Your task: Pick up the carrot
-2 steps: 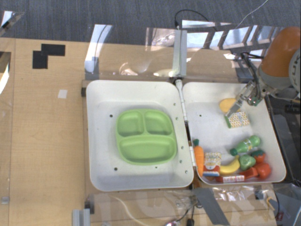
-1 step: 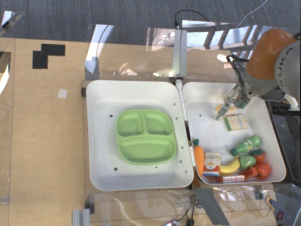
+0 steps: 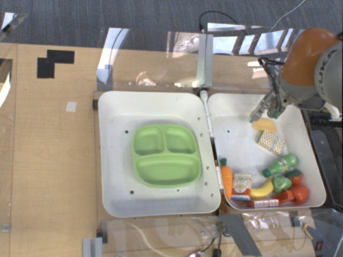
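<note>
on the left we saw the left bin (image 3: 115, 159) holding a green plate (image 3: 166, 155) with three compartments, all bare. just past the divider, in the right bin (image 3: 236, 108), the carrot (image 3: 227, 181) lay against the left wall near the front corner, orange body pointing toward us and its green top away from us. it touched or nearly touched a small white carton (image 3: 242, 182) beside it, with a banana (image 3: 262, 189), a green pepper (image 3: 282, 183), a green bottle (image 3: 280, 165) and some red pieces (image 3: 295, 194) crowded further right along the front wall. farther back in that bin sat a patterned packet (image 3: 270, 142) and a yellow wedge (image 3: 265, 125). the gripper (image 3: 267, 111) hung at the back of the right bin, just above the wedge and well apart from the carrot. we could not tell how it was set, as it was too small and blurred, and we saw nothing in it. so we judged the task barely begun: the carrot was still on the bin floor, and the arm had yet to cross to the front left corner, descend, grasp and lift.
</note>
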You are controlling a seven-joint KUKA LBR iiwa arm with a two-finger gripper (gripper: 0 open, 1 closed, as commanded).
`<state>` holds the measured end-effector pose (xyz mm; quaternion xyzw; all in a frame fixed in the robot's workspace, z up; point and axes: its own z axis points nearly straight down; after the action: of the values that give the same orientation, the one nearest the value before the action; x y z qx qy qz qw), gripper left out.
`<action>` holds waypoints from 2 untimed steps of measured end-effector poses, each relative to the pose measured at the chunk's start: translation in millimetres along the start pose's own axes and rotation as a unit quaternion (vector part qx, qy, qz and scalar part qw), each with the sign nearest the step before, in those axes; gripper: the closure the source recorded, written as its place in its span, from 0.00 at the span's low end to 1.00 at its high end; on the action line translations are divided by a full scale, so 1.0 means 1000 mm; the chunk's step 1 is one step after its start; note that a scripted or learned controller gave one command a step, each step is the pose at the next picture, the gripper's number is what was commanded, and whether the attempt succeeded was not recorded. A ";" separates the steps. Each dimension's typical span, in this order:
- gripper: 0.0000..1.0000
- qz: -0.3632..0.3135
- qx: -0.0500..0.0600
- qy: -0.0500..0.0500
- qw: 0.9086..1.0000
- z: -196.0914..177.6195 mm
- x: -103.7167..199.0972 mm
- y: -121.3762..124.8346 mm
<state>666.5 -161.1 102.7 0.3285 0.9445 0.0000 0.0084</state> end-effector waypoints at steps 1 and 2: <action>1.00 -0.120 -0.001 0.002 0.993 0.013 0.011 -0.062; 1.00 -0.264 -0.002 0.001 0.964 0.011 0.068 -0.060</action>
<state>576.4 -166.2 90.6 0.0672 0.9977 -0.0001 0.0073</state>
